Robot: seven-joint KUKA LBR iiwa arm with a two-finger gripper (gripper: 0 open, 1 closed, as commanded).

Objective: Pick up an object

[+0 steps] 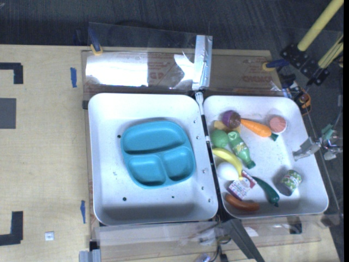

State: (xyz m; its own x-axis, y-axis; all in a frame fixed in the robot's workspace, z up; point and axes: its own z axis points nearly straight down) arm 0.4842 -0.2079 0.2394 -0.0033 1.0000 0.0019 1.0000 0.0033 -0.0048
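Observation:
The right white bin (312, 200) holds several toy foods. A purple onion (231, 118), an orange carrot (256, 127) and a pink round slice (278, 124) lie near its far side. Below them a green fruit (219, 139), a green bottle (240, 149), a yellow banana (228, 159) and a white egg (225, 172) crowd the left wall. Toward the front lie a small red-and-white packet (240, 187), a dark green pepper (268, 191) and a brown sausage (241, 204). A green-and-white cup (290, 181) stands apart at the right.
The left white bin (103, 146) holds a blue divided plate (157, 152). A grey metal piece (306, 149) juts over the right bin's right rim. Yellow poles and black clamps (305, 53) stand at the back right. A clear panel (147, 61) stands behind the bins.

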